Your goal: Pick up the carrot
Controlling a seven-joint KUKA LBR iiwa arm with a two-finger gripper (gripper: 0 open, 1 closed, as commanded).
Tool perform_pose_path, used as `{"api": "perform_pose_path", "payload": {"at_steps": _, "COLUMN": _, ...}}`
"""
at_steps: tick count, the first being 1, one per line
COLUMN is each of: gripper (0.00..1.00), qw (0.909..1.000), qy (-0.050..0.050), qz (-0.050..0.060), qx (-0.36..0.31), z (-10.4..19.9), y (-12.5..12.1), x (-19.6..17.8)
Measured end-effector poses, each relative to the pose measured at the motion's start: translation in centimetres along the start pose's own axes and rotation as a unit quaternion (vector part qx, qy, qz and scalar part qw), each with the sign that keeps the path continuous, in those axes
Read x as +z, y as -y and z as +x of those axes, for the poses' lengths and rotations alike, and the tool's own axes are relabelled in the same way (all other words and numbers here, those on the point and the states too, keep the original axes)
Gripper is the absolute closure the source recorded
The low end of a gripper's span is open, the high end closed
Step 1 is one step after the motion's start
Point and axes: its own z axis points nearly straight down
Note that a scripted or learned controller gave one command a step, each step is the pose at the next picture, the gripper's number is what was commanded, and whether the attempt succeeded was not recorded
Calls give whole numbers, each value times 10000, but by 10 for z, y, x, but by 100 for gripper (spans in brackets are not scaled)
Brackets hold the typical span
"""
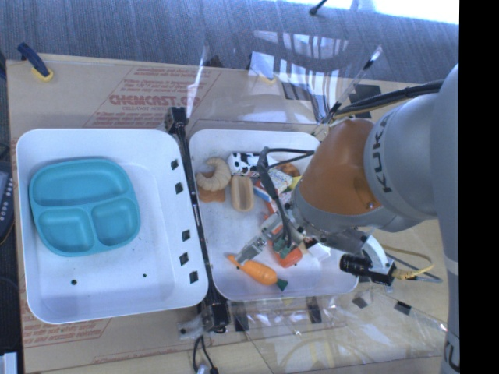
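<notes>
2 shallow white plastic bins sit side by side: the left bin (47,298) holds a turquoise 3-compartment plate (82,205), while the right bin (222,287) carries the toy clutter. Near that bin's front wall lies the small orange carrot with its green stub (260,272), free on the floor. The metal 2-finger gripper (269,236) hangs just above and beside it, apparently lined up to descend, though whether it is released or clenched I cannot tell.

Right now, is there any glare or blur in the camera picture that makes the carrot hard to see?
In the camera view, glare washes out the top right by the clear plastic sheet; the carrot is evenly lit and fairly sharp in the right bin; the claw above it is small and cluttered.
</notes>
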Motion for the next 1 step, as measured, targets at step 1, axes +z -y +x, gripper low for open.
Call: {"api": "perform_pose_path", "payload": {"at_steps": 1, "gripper": 0, "qw": 9998, "qy": -12, "qz": 3, "qx": -200, "z": 5, "y": -3, "x": 58}}
